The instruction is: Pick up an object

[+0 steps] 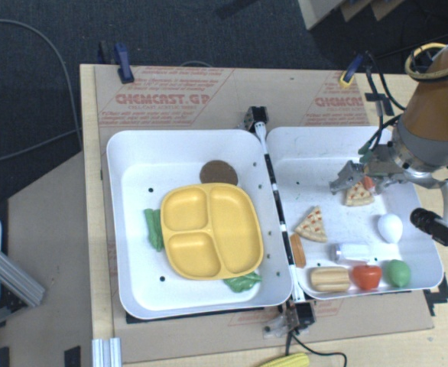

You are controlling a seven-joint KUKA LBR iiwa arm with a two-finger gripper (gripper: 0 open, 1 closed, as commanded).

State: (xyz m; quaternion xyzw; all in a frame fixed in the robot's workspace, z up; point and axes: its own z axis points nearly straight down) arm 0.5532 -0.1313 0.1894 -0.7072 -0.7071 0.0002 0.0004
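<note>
Now you have the pincer down in the right bin, at about one o'clock from that bin's centre, set right over a pizza slice that lies on the bin floor. Its dark fingers spread on both sides of the slice's upper edge, so it reads as parted around the food, not yet clamped; whether the tips touch the slice, you cannot tell from this slant.

A second pizza slice lies at about eight o'clock from the first, well apart, so the pincer has room to close without nudging it. A white egg sits at four o'clock from the pincer. The bread roll, tomato and green fruit crowd the six o'clock wall in a row, which probably makes them harder targets than the lone slice.

The arm comes in from three o'clock, its wrist bent steeply downward over the bin's far corner. The left bin carries a yellow divided plate.
</note>
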